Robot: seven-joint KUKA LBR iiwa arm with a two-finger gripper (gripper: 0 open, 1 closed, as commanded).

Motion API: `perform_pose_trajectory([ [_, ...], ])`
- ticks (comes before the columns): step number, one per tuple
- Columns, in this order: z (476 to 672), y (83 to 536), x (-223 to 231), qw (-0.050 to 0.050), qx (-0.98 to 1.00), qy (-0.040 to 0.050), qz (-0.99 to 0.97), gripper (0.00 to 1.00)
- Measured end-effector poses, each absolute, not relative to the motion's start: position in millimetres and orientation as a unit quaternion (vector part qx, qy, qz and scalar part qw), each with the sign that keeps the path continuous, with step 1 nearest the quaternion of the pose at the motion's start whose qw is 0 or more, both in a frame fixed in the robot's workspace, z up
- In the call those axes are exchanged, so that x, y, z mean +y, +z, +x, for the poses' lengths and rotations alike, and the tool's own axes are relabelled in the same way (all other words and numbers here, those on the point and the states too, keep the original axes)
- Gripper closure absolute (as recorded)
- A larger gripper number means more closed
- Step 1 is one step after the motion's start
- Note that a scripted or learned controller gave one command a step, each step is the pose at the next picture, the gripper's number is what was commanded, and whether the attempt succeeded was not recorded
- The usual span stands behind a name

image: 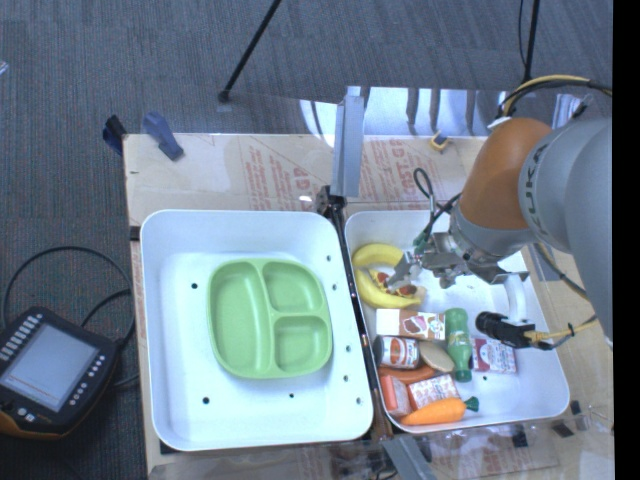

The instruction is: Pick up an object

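Observation:
The right bin [545, 388] holds a pile of toy groceries. A yellow banana [372, 259] lies at its near-left corner. Below the banana are a red and white carton [422, 324], a small can [399, 352], a green bottle [458, 341] and an orange carrot [436, 413]. My gripper [408, 272] hangs low over the banana's right end, with the arm's orange band [500, 183] above it. The wrist hides the spot where the gripper meets the banana.
The left bin [170, 248] holds a green divided plate [270, 318]. Another carton [496, 357] and an orange packet [395, 394] lie in the right bin. A metal post [348, 148] stands between the bins at the back. A teach pendant [45, 368] lies on the floor to the left.

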State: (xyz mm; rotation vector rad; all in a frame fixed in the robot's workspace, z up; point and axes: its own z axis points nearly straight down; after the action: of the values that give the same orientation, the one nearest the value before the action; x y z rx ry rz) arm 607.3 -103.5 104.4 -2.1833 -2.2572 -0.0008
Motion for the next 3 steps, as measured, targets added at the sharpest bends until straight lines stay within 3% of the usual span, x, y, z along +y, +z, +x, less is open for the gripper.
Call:
perform_pose_trajectory([
  [1,644.1,133,-93,0.001,-0.649,0.0004,-0.760,0.00],
  [2,585.0,86,-91,0.003,-0.645,0.0016,-0.764,0.00],
  [3,584.9,96,-92,0.004,-0.643,0.0017,-0.766,1.00],
])
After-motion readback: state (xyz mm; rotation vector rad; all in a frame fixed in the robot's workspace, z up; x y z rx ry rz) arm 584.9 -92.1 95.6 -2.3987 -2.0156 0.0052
